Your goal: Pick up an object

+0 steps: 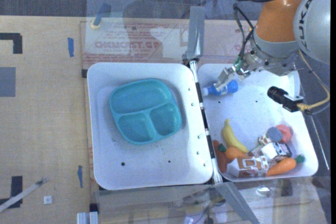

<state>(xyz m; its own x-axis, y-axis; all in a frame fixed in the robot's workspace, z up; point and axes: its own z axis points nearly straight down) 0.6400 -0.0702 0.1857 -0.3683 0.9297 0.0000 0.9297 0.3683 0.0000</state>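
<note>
My gripper hangs over the far left part of the right bin, below the orange band of the arm. A small blue bottle-like object with a pale end lies directly under its tip, touching or nearly touching it. A pile of toy food sits in the right bin's near corner: a yellow banana, an orange carrot, a white carton, a grey-blue round piece and a pink piece.
The left bin holds a teal divided plate. A grey divider strip runs between the bins at the back. A black fitting with a yellow cable juts from the arm over the right bin.
</note>
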